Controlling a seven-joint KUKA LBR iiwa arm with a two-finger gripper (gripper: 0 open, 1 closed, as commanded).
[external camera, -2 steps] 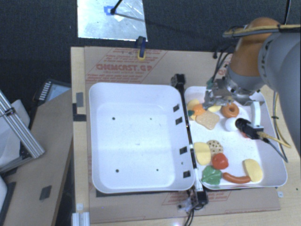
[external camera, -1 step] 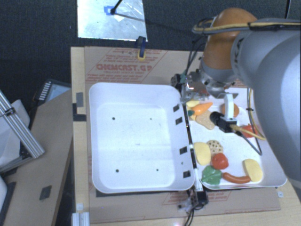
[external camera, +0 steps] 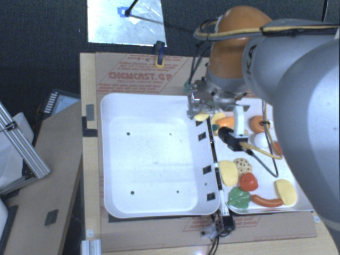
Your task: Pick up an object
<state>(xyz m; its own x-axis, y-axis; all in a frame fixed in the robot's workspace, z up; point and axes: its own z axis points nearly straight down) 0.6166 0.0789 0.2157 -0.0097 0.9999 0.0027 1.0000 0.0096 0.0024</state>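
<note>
My gripper [external camera: 203, 108] hangs low over the far left corner of the right bin [external camera: 265, 209], close to the divider between the bins. A small yellow piece [external camera: 201, 118] lies right under it, and I cannot tell whether the two touch. Toy foods fill the right bin: an orange piece [external camera: 225, 122], a doughnut [external camera: 258, 123], a white egg shape [external camera: 261, 141], a pale yellow slice [external camera: 228, 172], a cookie [external camera: 243, 165], a red tomato [external camera: 248, 182], a green piece [external camera: 238, 198], a red sausage [external camera: 265, 201] and a yellow lemon [external camera: 286, 192]. The arm hides the bin's right part.
The left bin [external camera: 114, 158] sits beside the right one on a cardboard sheet [external camera: 138, 76]. A yellow and blue clamp [external camera: 159, 54] holds the sheet's far edge. A black cable [external camera: 234, 139] trails from the wrist over the toys.
</note>
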